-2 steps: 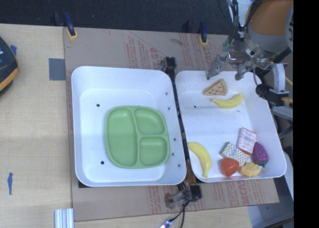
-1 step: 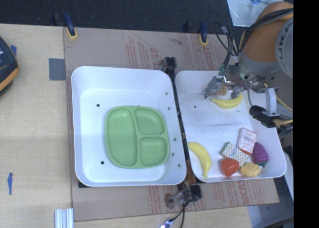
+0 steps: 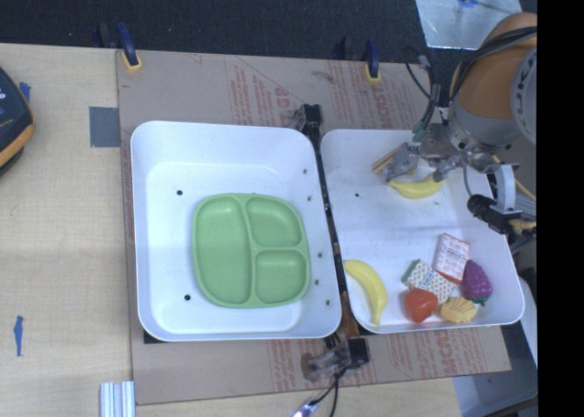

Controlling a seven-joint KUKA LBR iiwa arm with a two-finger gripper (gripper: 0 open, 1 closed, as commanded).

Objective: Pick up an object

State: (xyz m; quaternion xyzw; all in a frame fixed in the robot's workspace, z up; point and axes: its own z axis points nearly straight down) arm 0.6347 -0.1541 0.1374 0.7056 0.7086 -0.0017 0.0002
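So the arm point(image 3: 493, 87) is reaching in from the right and its hand point(image 3: 399, 165) is sitting low in the right bin point(image 3: 365, 224), up near that bin's far-left part. Its fingers point(image 3: 392, 169) are looking spread apart, pointing down-left, and I'm not seeing anything between them.

A small banana point(image 3: 416, 189) is lying just beside the hand, right below and a touch to the right of the fingertips. It's looking like it's nearly touching them, but I can't tell if there's actual contact. It's resting flat on the bin floor, curved side down.

The rest of the stuff is hanging out along the near side of the same bin, well apart from the hand. A bigger banana point(image 3: 368, 288) is lying by the near-left corner. To its right a little cluster is bunching together: a red tomato-looking thing point(image 3: 420, 305), a checkered green-and-white packet point(image 3: 427, 279), a red-and-white carton point(image 3: 452, 257), a purple grape bunch point(image 3: 476, 281) and a yellow piece point(image 3: 459, 310) I can't really identify.

The left bin point(image 3: 164, 169) is holding a green divided plate point(image 3: 249, 249), sitting flat around the middle. Both bins are sitting side by side on a cardboard sheet point(image 3: 228, 87) clamped onto the wooden desk point(image 3: 55, 224).
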